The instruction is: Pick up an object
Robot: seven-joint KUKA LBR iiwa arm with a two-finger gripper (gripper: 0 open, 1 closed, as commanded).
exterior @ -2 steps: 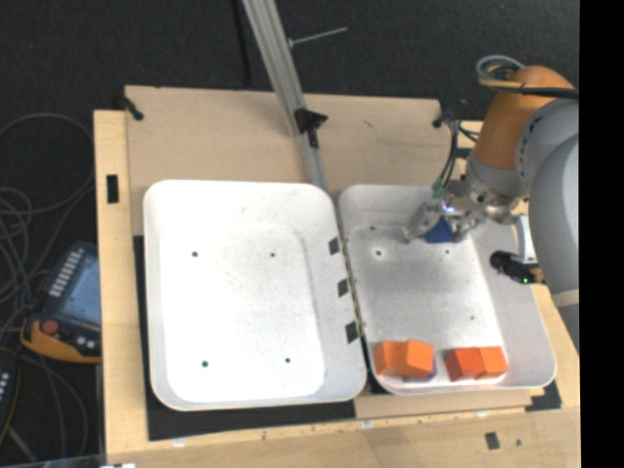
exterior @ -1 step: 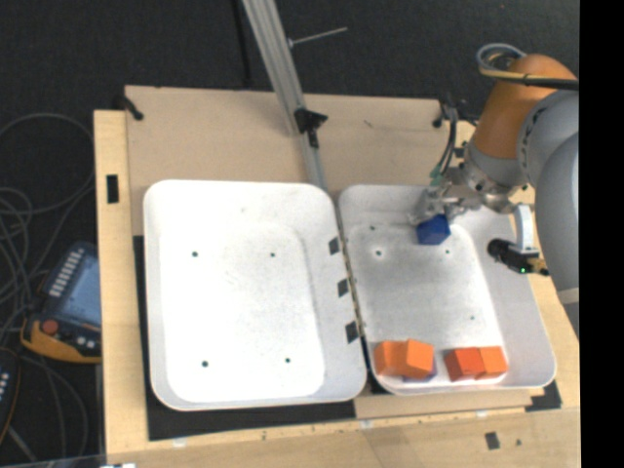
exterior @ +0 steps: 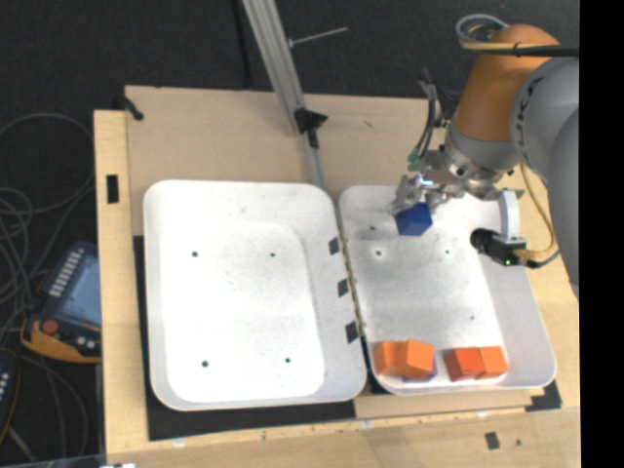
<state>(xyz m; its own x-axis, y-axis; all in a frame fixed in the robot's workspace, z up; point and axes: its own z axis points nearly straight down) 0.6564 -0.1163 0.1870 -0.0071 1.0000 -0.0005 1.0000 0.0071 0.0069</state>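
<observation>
The grey arm with its orange band [exterior: 497, 76] reaches in from the upper right of the frame, and its gripper [exterior: 421, 195] hangs over the upper part of the right-hand bin [exterior: 507, 291]; a small blue cube [exterior: 413, 219] sits right at the tips of the fingers, pinched between them as far as I can make out, and it looks lifted a little off the bin's floor, though I cannot be sure of that; along the lower edge of the same bin lie two orange blocks [exterior: 405, 358] to the left and two more orange blocks [exterior: 476, 362] to the right, each pair touching, the pairs apart; the left-hand bin [exterior: 234, 281] lies just beside it on the desk [exterior: 195, 135]; a slanted metal rail [exterior: 278, 57] runs down from the top centre of the frame towards the gap between the bins; a handheld controller [exterior: 66, 300] with cables lies on the dark floor at the far left.
</observation>
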